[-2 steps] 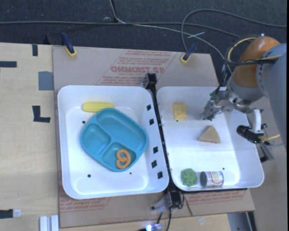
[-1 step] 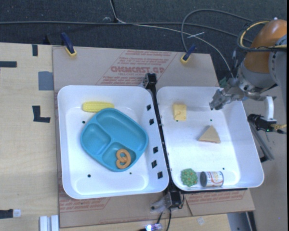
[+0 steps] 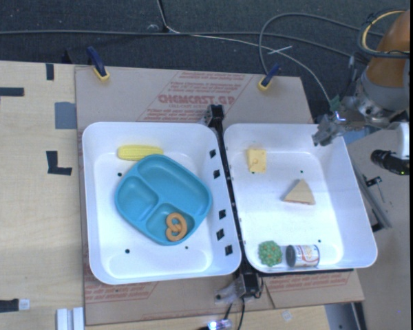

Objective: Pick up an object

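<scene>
My tool (image 3: 325,130) hangs at the right bin's (image 3: 347,177) upper-right rim; whether it is apart or together I cannot tell. Nearest lie a tan wedge (image 3: 300,193) and yellow cube (image 3: 257,160); a can (image 3: 302,255) and green ball (image 3: 269,253) sit at lower frame. Descending here risks striking the rim; the round can might roll away.
</scene>
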`<state>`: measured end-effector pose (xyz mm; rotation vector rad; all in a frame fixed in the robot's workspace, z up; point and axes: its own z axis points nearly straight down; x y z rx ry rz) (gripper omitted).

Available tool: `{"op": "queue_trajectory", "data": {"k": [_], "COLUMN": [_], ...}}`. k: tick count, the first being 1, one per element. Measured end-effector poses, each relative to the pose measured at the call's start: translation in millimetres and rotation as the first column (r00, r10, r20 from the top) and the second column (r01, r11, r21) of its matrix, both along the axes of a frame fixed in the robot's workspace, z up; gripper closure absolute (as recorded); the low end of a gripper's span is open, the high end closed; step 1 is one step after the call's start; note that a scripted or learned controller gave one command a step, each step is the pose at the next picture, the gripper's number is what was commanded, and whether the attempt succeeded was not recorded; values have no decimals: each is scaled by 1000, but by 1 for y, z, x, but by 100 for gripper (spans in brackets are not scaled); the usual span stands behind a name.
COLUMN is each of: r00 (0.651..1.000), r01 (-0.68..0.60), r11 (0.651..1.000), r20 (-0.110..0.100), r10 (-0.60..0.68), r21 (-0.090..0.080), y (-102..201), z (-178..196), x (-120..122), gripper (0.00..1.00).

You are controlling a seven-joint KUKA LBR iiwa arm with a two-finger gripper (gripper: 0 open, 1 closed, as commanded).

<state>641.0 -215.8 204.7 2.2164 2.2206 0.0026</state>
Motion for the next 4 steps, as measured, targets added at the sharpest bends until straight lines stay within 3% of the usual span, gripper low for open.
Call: {"op": "queue_trajectory", "data": {"k": [1, 4], "r00": [1000, 1000], "r01": [0, -5], "r11": [1000, 1000], "r20": [-1, -6], "r10": [0, 5], "r21": [1, 3], "y": [3, 171], "z": [45, 36], "x": [-5, -16], "gripper": [100, 100]}}
